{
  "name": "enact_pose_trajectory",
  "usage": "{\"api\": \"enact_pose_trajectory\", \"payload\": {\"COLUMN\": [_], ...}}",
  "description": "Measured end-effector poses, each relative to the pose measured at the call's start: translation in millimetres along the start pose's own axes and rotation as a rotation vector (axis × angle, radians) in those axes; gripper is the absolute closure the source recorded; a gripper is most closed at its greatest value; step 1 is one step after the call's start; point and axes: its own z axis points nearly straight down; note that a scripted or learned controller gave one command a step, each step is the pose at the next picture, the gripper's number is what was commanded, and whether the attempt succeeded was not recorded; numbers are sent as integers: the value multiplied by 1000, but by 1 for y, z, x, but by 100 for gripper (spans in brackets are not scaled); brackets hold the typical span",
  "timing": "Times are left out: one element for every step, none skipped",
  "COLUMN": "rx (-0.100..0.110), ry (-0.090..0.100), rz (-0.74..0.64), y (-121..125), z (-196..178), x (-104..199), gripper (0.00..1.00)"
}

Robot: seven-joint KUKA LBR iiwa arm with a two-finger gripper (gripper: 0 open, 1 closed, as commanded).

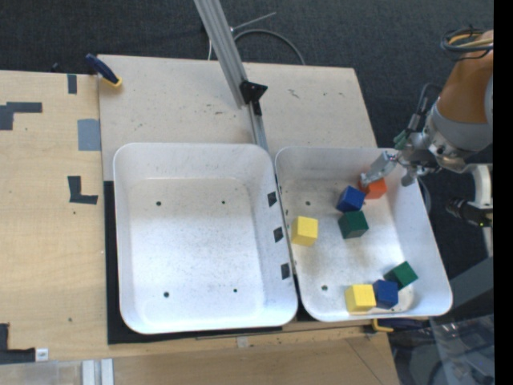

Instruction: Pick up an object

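Seven blocks share one bin; gripper [377, 175] — finger state unclear — hovers at orange block [375, 188], blue block [349, 198] just beside — crowding could spoil the grasp.

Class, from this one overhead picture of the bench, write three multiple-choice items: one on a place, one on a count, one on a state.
1. Where do the blocks lie?
A. in the left bin
B. in the right bin
C. on the bench

2. How many yellow blocks are there?
A. one
B. two
C. four

3. How does the orange block lie?
A. on the bin floor
B. stacked on a green block
C. on the black mat

Key: 1 B, every block sits in the right bin. 2 B, one yellow block mid-bin, another near the front. 3 A, the orange block rests on the floor by the gripper.
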Motion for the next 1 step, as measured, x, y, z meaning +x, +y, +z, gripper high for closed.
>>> {"api": "enact_pose_trajectory", "payload": {"rx": [0], "ry": [-1], "rz": [1], "y": [6], "z": [54], "x": [-6], "gripper": [0]}}
